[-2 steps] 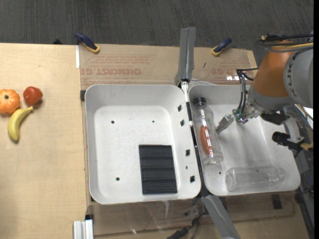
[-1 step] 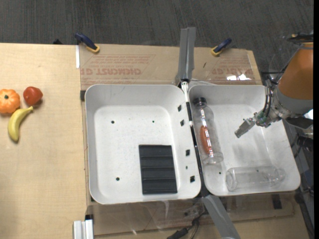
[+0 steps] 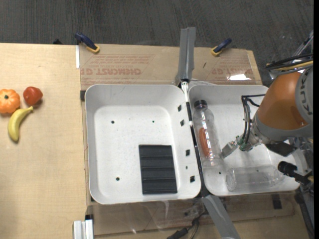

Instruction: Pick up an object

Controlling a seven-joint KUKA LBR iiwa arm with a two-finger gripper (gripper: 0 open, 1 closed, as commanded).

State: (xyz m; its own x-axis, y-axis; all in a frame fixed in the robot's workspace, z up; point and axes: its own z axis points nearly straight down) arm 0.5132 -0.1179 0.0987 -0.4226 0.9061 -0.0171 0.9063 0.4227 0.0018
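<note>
Wooden worktop (image 3: 45, 183) holds two bins, right bin (image 3: 224, 91) has clear bottle (image 3: 206, 132) along its left wall, claw (image 3: 230, 149) low beside it, spread or pinched cannot tell, approach step, next needs centring over bottle.

Grey arm (image 3: 286, 108) reaching from right, end effector (image 3: 230, 149) lowered
</note>
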